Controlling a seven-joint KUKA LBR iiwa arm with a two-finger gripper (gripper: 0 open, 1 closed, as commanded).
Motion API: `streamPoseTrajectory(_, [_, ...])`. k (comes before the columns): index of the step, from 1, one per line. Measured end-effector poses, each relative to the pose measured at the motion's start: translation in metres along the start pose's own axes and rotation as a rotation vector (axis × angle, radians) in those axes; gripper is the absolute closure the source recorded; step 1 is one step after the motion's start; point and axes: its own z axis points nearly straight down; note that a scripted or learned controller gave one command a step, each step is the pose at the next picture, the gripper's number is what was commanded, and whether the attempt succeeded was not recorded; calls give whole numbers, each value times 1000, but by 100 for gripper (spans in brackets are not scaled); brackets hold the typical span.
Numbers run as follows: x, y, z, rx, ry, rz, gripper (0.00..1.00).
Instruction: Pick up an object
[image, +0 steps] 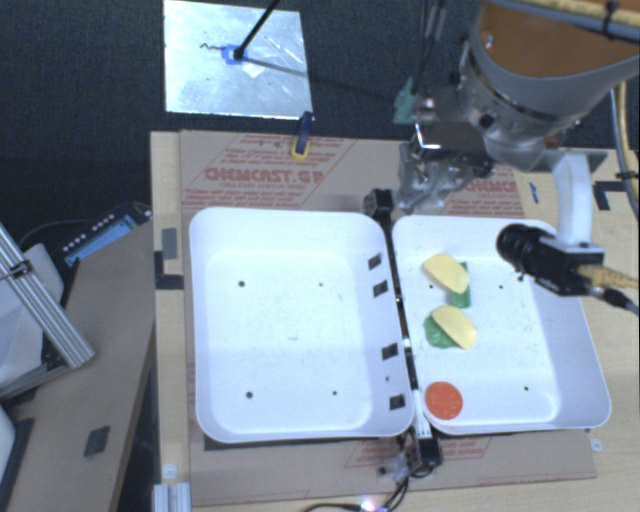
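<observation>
Three small things lie in the right bin (575, 400): a yellow-and-green piece (447, 274) near its eleven o'clock corner; a second yellow-green piece (451, 327) just below; an orange disc (444, 400) at seven o'clock; the gripper (432, 180) hangs beyond the twelve o'clock rim, its opening impossible to judge; best to centre over one piece before descending.

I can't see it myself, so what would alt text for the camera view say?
Two white bins sit side by side; the right bin holds two yellow-and-green pieces and an orange disc. The grey arm hangs over the bins' far edge.
</observation>
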Motion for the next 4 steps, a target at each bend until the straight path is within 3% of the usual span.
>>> streamPoseTrajectory(1, [92, -2, 151, 18, -6, -5, 100])
streamPoseTrajectory(2, [3, 1, 186, 6, -5, 14, 100])
streamPoseTrajectory(3, [88, 1, 121, -4, 4, -5, 100])
streamPoseTrajectory(4, [90, 43, 96, -2, 0, 5, 100])
